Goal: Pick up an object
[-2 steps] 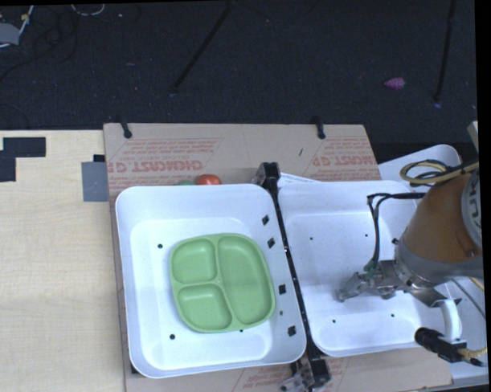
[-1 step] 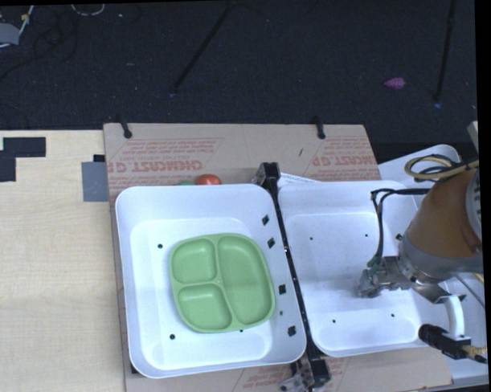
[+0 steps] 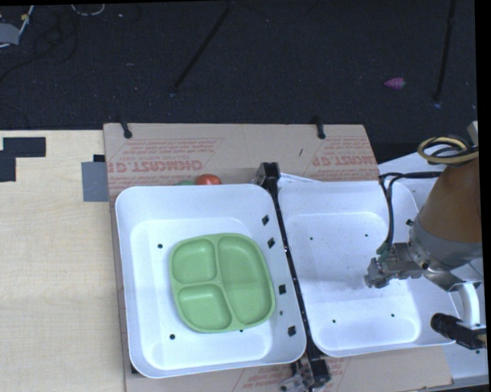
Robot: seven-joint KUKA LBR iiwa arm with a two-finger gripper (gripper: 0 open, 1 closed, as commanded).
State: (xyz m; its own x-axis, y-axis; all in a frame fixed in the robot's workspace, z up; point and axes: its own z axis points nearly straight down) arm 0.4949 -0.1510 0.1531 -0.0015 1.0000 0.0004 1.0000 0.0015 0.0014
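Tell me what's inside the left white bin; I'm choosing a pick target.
A light green divided plastic plate lies flat in the left white bin. Whatever is beneath the plate is covered.

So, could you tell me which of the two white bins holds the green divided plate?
The left bin holds the green plate; the right bin has the gripper over it instead.

My single fixed camera looks down at a slant from above the table (image 3: 47,278), moderately close, framing both white bins (image 3: 142,235) side by side, arm (image 3: 459,216) entering right.
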